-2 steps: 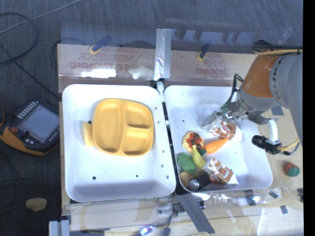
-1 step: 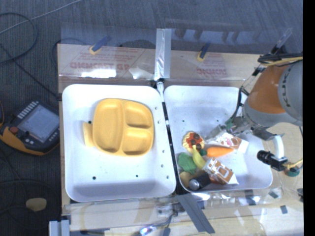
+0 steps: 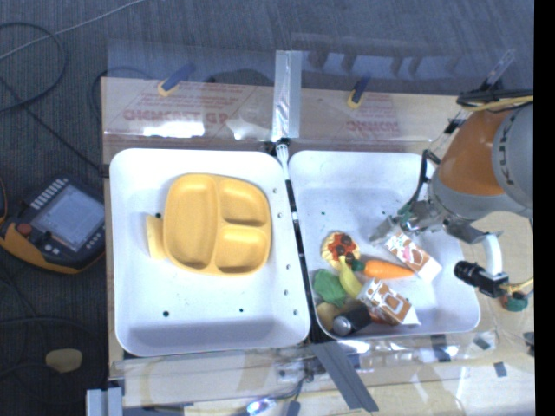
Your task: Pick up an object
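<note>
- Now we see the gripper (image 3: 401, 222) low in the right bin (image 3: 347, 176), above a small carton (image 3: 413, 256).
- We cannot tell how its pincer stands.
- Left bin (image 3: 130, 319) holds a yellow tray (image 3: 217, 224).

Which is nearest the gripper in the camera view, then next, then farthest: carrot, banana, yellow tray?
From the gripper:
1. Carrot, just below it in the right bin.
2. Banana, further left in the same pile.
3. Yellow tray, across in the left bin.
</note>
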You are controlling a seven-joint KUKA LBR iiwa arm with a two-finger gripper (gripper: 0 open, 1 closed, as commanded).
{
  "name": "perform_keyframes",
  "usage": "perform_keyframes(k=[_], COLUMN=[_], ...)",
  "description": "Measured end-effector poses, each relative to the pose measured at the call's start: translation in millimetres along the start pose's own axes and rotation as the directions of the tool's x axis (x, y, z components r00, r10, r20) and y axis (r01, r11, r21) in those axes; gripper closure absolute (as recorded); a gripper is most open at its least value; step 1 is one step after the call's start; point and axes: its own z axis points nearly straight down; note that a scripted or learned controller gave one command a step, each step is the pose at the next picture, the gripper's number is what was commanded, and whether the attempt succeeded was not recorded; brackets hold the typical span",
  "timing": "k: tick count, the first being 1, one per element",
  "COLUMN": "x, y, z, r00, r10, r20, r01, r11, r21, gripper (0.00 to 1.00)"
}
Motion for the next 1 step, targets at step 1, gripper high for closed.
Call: perform_keyframes(k=[1], x=[111.6], y=[53.3], z=[-137.7], r00=[1.000], r10=[-0.020], r20=[-0.004], r01=[0.020], r11=[1.000], r21=[0.015], gripper=[1.00])
